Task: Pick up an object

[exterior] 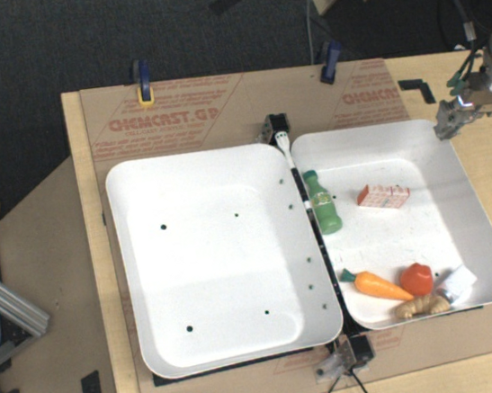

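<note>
Nearest the camera, a ginger root (422, 306), carrot (379, 286) and tomato (416, 278) are grouped at the right bin's (420, 144) near edge; a green bottle (322, 202) is laid by the divider and a pink box (382, 197) sits mid-bin. Nothing is judged picked yet: the whole grasp is left to be done. The end effector (458, 112) is seen above the bin's far right corner, well apart from every item, and whether it is wide or narrow cannot be told.
</note>
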Action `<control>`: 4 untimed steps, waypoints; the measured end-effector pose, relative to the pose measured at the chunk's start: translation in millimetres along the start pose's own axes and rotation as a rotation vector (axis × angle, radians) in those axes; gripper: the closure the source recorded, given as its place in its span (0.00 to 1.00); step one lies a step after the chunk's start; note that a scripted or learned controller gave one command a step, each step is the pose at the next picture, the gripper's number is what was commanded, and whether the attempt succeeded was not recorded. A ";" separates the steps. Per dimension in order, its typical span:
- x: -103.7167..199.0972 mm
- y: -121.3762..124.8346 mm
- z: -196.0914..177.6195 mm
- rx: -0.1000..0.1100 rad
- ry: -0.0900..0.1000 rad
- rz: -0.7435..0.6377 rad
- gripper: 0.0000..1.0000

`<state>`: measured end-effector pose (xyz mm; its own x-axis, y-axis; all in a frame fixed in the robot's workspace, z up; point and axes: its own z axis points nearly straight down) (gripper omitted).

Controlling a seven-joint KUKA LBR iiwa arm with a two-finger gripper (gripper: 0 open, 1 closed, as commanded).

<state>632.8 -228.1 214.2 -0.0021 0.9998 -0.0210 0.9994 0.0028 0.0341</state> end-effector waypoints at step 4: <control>16.3 -114.6 -124.8 0.034 0.017 0.013 1.00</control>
<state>514.0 -209.5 334.6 0.0105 0.9999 -0.0037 0.9999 -0.0105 0.0007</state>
